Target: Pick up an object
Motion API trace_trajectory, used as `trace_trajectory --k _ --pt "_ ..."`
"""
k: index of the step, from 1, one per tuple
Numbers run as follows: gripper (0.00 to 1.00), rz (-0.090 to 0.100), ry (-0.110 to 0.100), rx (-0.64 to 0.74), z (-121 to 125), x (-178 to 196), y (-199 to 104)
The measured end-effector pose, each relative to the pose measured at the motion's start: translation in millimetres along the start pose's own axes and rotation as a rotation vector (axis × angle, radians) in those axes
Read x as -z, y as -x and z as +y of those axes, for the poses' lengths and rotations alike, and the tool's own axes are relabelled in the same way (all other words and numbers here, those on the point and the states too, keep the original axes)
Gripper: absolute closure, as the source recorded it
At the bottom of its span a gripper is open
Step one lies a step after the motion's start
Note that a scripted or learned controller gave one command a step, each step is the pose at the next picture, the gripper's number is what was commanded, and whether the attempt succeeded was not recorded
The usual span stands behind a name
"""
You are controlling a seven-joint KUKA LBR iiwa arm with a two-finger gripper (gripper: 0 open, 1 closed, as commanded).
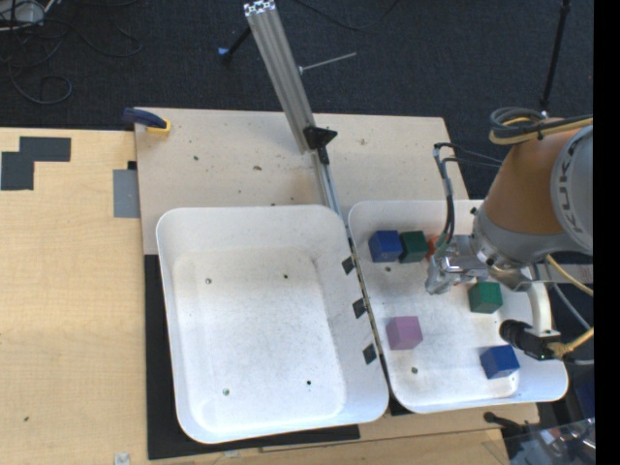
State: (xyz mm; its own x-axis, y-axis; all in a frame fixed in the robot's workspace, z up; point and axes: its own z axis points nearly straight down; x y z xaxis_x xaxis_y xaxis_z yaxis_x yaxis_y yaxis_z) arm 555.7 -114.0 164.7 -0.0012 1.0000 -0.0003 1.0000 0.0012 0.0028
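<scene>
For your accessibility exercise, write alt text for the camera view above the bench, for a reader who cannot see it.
A grey and orange robot arm reaches from the right over the right white bin, its gripper low among small blocks: two blue blocks, two green blocks and a purple block. The left white bin sits alongside.

Two shallow white bins sit side by side on the tabletop point(242, 153): the left bin point(194, 260) and the right bin point(436, 395); five blocks lie in the right one; two are blue, one point(386, 246) left of the jaws, one point(500, 361) below-right of them; two are green, one point(414, 246) just left, one point(485, 297) just right; one is purple point(404, 333), below-left.
</scene>
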Motion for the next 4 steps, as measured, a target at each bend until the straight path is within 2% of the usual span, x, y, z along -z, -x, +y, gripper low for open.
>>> trace_trajectory --k 1,2,3,4 --pt "1.0 0.0 -0.001 -0.001 0.9 42.2 2.3" --pt "1.0 -0.001 0.001 0.0 8.5 101.9 7.8" --pt "1.0 0.0 -0.003 0.001 8.8 126.9 9.0" --pt "1.0 0.002 -0.007 0.002 -5.4 119.4 -34.3"
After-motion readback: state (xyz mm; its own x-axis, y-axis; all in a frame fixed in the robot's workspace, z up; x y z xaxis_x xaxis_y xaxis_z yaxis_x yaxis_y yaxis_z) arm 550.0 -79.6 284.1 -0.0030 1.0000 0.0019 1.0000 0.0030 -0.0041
